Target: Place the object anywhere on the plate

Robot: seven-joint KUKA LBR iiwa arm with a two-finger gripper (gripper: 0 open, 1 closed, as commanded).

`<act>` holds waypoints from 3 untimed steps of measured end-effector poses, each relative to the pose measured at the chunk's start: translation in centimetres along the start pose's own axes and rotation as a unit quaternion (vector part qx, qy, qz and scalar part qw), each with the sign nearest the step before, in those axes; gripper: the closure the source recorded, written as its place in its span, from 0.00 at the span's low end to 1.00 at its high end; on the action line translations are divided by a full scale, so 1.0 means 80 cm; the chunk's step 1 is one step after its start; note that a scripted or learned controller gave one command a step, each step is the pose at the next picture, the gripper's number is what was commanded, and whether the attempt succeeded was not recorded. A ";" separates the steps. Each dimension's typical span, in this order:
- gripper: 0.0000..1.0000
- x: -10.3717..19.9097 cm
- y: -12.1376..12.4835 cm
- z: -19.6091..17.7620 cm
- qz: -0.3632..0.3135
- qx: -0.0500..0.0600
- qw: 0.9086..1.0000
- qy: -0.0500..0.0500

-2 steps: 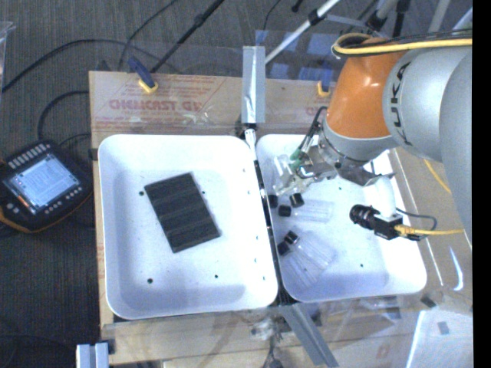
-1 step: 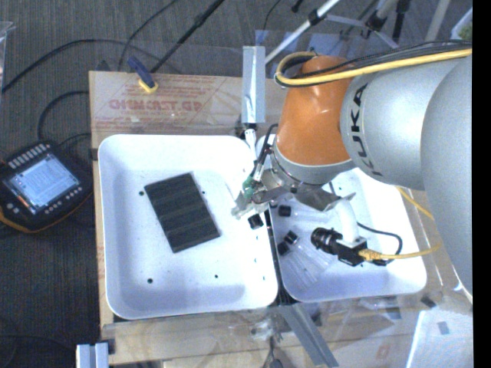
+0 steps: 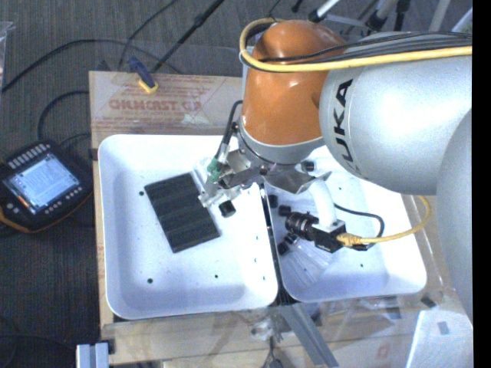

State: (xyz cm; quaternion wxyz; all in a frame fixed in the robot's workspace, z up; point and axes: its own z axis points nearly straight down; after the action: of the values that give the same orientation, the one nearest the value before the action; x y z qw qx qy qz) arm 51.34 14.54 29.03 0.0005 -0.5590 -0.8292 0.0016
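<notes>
A black ridged rectangular plate [image 3: 182, 211] lies flat in the left white bin [image 3: 130, 282], turned at a slant. My gripper [image 3: 217, 194] hangs low just off the plate's upper right corner, near the wall between the two bins. A small green and white piece [image 3: 212, 172] shows at the gripper's tip; I cannot tell whether it is an object or part of the tool. The orange wrist band [image 3: 284, 90] and the grey arm hide the back of both bins.
The right white bin [image 3: 391, 274] sits under the arm, with a small black device [image 3: 311, 230] on a yellow cable above it and something pale and clear [image 3: 308, 263] on its floor. A cardboard sheet [image 3: 153, 102] lies behind the bins. A pendant [image 3: 40, 182] rests at the far left.
</notes>
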 end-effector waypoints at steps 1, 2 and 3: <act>1.00 0.063 0.004 0.000 -0.152 0.000 0.988 0.000; 0.00 0.063 0.005 -0.001 -0.151 0.000 0.988 0.000; 0.00 0.100 0.005 0.237 -0.090 -0.004 0.996 0.001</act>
State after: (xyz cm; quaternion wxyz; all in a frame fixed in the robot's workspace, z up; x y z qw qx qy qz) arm 48.64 22.08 10.07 -0.0012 -0.4817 -0.8763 -0.0024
